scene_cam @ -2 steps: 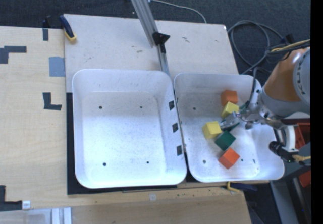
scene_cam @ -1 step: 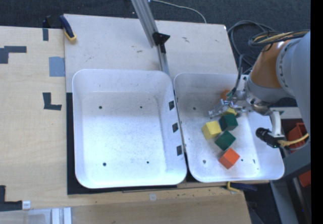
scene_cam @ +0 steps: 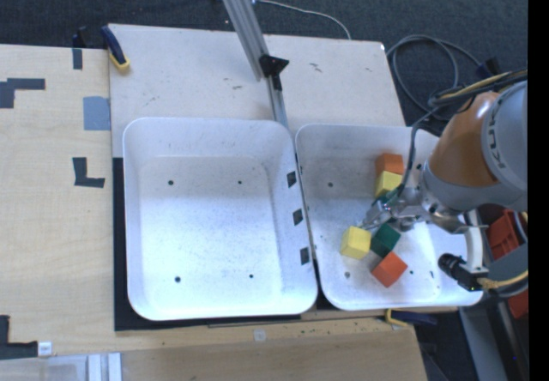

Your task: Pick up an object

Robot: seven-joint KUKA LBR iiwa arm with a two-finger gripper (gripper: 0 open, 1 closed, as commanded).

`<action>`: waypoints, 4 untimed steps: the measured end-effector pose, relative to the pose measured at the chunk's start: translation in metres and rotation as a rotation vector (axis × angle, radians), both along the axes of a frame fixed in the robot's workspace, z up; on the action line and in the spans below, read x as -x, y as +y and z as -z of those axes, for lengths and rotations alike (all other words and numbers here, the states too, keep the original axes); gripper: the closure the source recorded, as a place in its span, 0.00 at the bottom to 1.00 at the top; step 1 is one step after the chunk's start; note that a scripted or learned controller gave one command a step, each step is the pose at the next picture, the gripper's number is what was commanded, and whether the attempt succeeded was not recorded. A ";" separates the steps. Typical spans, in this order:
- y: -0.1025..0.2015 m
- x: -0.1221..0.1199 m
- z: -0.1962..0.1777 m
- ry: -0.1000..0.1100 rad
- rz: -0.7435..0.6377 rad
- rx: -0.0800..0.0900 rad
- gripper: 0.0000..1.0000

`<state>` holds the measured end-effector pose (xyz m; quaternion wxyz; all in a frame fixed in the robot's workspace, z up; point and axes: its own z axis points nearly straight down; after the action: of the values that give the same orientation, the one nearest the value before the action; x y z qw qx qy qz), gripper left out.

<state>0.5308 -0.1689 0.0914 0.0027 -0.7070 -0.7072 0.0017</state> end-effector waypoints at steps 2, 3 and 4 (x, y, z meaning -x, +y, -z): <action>0.007 -0.087 0.003 0.089 0.025 -0.007 0.00; -0.018 -0.090 0.007 0.104 0.021 -0.021 0.00; -0.014 -0.089 0.007 0.094 0.024 -0.007 0.00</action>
<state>0.6198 -0.1831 0.0846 0.0384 -0.7147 -0.6976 0.0323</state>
